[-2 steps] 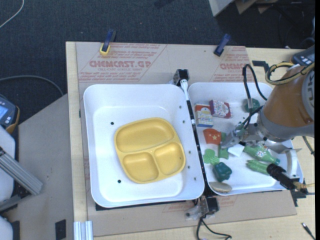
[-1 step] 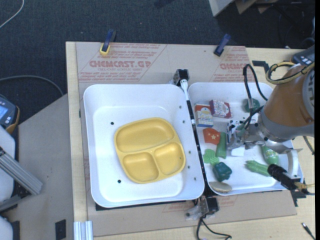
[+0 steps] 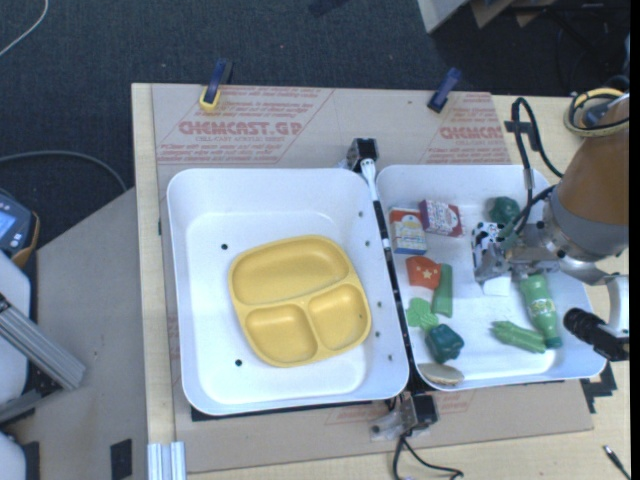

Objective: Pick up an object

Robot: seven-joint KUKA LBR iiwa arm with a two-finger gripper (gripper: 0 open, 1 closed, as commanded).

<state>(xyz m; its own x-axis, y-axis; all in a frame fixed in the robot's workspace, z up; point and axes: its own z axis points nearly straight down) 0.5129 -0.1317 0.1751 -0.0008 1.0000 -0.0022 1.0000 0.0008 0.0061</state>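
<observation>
Grey arm (image 3: 590, 193) w/ orange band enters at frame right, hiding part of the right bin (image 3: 450, 180). Gripper (image 3: 490, 263) sits low in that bin's center; fingers' state can't tell. Green bottle (image 3: 538, 308) lies just right of it.

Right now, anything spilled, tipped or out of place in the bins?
Nothing spilled or damaged. The yellow tray sits slightly askew in the left bin. The small items lie scattered in the right bin; the green bottle lies on its side beside the claw.
</observation>
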